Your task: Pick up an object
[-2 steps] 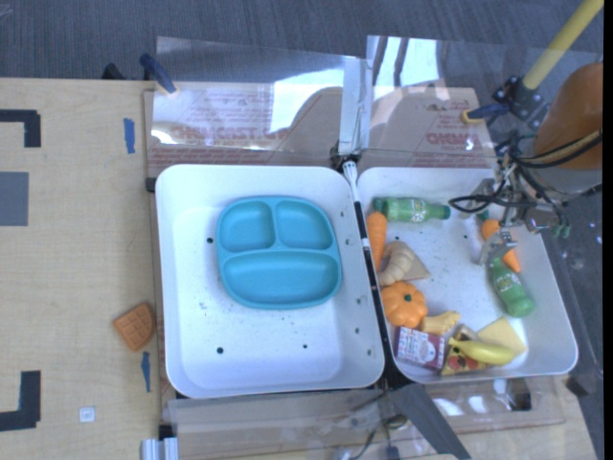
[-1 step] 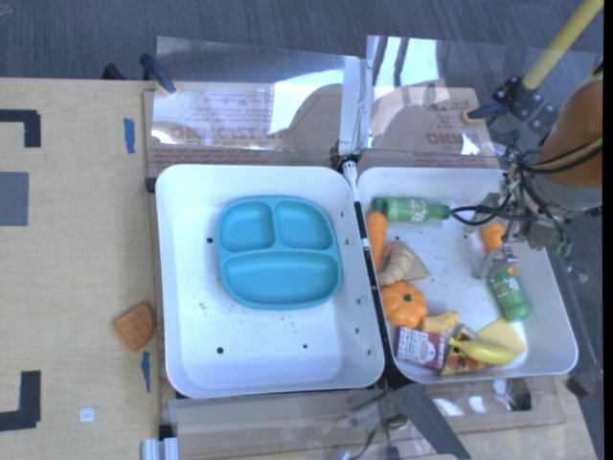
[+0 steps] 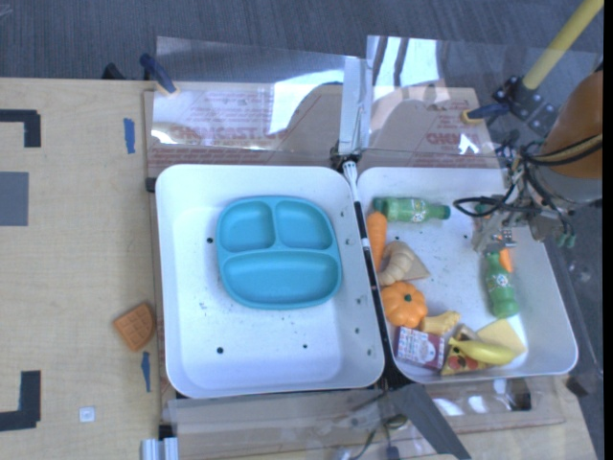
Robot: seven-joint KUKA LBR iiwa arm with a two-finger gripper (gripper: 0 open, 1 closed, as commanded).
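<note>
1. In the camera view, two shallow white plastic bins sit side by side on the bench: the left bin point(image 3: 182, 353) and the right bin point(image 3: 560, 348), their inner rims touching along the middle.
2. A light-blue plastic plate with three compartments point(image 3: 279, 251) lies flat in the left bin, towards its far edge and centred between its side walls.
3. The right bin holds the things that could be picked up. A green plastic bottle with a white label point(image 3: 410, 209) lies on its side along the far edge.
4. An orange toy carrot point(image 3: 376, 237) lies against the right bin's left wall, and a tan cone-shaped piece point(image 3: 402, 262) touches it just nearer the camera.
5. A small orange toy pumpkin point(image 3: 404, 305) sits below the cone, close to the left wall.
6. At the near edge lie a dark red carton point(image 3: 419, 347), a yellow toy banana point(image 3: 484, 352) and a pale yellow wedge point(image 3: 505, 333), bunched together.
7. A second green bottle with an orange cap point(image 3: 499, 283) lies near the right wall, pointing towards the far edge.
8. The grey arm's two-finger gripper point(image 3: 500, 240) hangs over the right bin's far right part, just above that bottle's orange cap; whether its fingers are spread or closed cannot be told among the cables.
9. A brown waffle-patterned square point(image 3: 135, 325) lies on the wooden bench, outside the left bin's left wall.
</note>
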